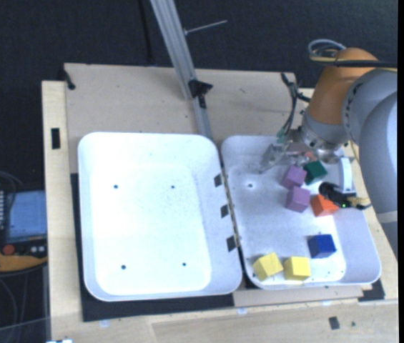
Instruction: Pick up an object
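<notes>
My gripper [273, 156] hangs over the far part of the right bin [259, 213], just left of a purple block [294, 175]. I see nothing held in it. A second purple block [298, 199] lies just in front of the first. A green block [316, 170] sits right of the purple one, partly under the wrist. An orange block [323, 206] lies near the bin's right side, with a blue block [322, 245] nearer the front. Two yellow blocks [267, 266] [297, 267] rest side by side at the front wall.
The left bin [144, 213] stands beside the right one, joined by small clips along the shared edge. A slanted metal post [180, 56] rises behind the bins. The arm's grey body [373, 134] covers the right bin's far right corner.
</notes>
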Tool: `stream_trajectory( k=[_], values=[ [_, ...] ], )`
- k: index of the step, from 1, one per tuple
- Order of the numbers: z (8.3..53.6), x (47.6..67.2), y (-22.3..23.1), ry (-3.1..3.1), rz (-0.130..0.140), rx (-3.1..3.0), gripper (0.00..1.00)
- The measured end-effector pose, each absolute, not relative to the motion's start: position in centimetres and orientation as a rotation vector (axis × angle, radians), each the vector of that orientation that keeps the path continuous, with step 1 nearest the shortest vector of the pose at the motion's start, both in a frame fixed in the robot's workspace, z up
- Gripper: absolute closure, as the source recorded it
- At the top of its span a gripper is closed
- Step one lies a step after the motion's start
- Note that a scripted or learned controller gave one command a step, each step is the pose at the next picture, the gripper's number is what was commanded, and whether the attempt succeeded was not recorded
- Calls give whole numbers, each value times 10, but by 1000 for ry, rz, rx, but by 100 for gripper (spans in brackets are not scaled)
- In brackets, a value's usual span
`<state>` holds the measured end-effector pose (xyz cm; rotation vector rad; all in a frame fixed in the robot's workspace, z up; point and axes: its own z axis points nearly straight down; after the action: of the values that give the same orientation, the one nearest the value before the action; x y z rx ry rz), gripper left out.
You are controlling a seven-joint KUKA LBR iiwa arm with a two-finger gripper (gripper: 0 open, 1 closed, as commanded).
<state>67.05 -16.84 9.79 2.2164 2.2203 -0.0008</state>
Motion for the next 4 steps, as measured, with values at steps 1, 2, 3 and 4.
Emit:
stream_trajectory(
  k=[1, 2, 3, 4],
  values=[
    [110, 671, -169, 2219, 1, 2213, 100],
    [173, 679, -166, 2220, 7, 2212, 100],
    [220, 676, -171, 2218, 5, 2215, 100],
    [275, 677, -173, 2220, 6, 2212, 100]
  ],
)
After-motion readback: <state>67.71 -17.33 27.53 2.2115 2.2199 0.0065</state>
